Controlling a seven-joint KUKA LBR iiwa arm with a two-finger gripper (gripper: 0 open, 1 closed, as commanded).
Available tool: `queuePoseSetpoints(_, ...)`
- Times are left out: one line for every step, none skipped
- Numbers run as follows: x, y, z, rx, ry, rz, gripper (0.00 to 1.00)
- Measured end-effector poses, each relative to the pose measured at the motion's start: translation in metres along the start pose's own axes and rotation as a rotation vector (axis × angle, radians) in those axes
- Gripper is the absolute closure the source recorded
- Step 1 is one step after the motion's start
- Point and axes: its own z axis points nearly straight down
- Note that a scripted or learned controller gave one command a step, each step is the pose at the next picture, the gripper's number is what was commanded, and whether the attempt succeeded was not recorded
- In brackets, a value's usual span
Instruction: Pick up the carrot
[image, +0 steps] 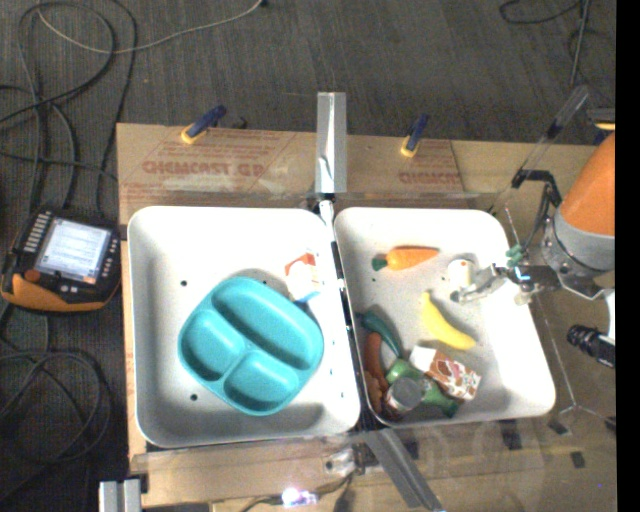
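The small orange carrot with a green stem end (408, 257) lies flat at about 11 o'clock in the right shallow white bin (520, 398). The silver two-finger gripper (466, 291) hovers at its 4 o'clock, near the yellow plastic banana (441, 323); can't tell how open it is, nothing visibly held.

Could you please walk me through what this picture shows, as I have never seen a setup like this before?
This is one camera fixed above a bench, looking down at a slant. Two shallow white bins sit side by side: the left bin and the right bin. A grey robot arm with an orange band reaches in from the right, and its gripper hangs over the right bin with nothing visibly between its fingers. The carrot it should pick up lies near that bin's far edge, apart from the gripper. A banana and a pile of small packages lie nearby. The left bin holds a teal divided plate.
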Motion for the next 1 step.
queuePoseSetpoints(0.0641,0.0465,0.0676,0.001,-0.001,-0.160,0.00)
